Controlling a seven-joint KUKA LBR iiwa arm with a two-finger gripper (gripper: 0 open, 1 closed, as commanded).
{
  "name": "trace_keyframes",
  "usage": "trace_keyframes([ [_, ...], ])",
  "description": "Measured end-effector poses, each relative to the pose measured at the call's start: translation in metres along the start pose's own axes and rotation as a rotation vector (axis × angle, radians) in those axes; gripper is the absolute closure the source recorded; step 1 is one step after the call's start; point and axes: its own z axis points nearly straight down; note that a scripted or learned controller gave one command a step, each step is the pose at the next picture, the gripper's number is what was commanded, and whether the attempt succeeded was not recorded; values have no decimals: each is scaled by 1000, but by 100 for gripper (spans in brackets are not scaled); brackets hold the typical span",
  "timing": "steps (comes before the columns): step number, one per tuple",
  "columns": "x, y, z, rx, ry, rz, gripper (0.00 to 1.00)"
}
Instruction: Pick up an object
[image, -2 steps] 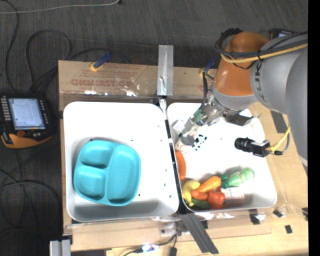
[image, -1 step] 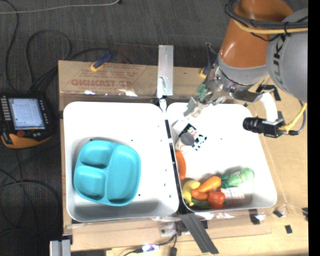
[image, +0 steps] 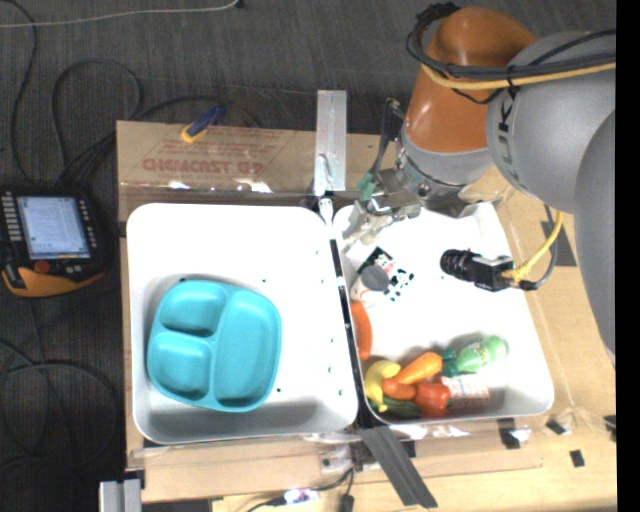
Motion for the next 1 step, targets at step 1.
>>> trace_keyframes([
  [1, -25, -21, 19, -1, -3, -279, 100],
])
